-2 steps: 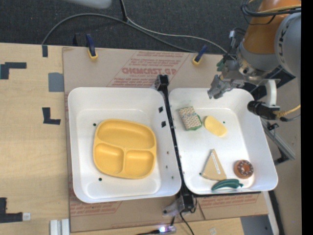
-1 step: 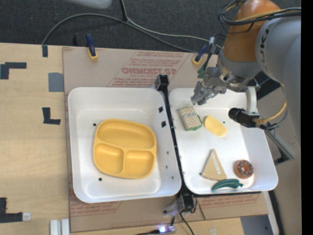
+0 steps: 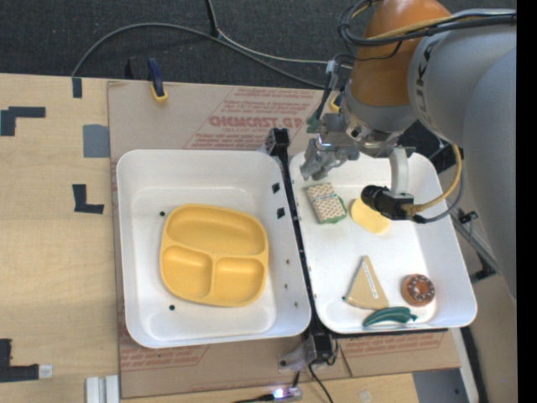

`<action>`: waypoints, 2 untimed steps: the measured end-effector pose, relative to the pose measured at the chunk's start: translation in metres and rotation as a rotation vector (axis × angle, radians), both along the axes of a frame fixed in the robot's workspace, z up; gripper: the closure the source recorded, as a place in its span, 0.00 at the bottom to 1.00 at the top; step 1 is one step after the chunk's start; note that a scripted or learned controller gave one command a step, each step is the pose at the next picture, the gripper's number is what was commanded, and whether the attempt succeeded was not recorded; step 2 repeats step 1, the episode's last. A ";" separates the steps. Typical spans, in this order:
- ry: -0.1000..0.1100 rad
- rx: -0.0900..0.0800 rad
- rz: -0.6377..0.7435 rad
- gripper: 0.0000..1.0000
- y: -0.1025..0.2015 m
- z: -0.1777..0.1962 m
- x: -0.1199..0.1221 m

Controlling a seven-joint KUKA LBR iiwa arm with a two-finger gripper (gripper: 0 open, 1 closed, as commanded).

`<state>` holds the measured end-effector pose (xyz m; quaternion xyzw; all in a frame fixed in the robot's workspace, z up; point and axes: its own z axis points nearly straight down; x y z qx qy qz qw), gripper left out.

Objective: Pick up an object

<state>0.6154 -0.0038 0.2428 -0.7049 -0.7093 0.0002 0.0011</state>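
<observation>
My gripper hangs over the back left corner of the right bin, close to the divider between the two bins. Just in front of it, and apart from it, a small beige and green waffle-patterned piece lies on the bin floor. To its right sits a yellow block, beside a black part of the arm. Near the bin's front lie a tan wedge, a brown donut and a green pepper-like piece. I see nothing held in the gripper.
The left bin holds a yellow divided plate. The arm's grey body and orange band loom over the right bin's back right. Cables run across the dark floor behind the bench.
</observation>
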 end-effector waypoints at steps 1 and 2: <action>0.001 0.000 0.001 1.00 0.055 0.004 -0.011; 0.001 0.000 0.001 1.00 0.055 0.004 -0.011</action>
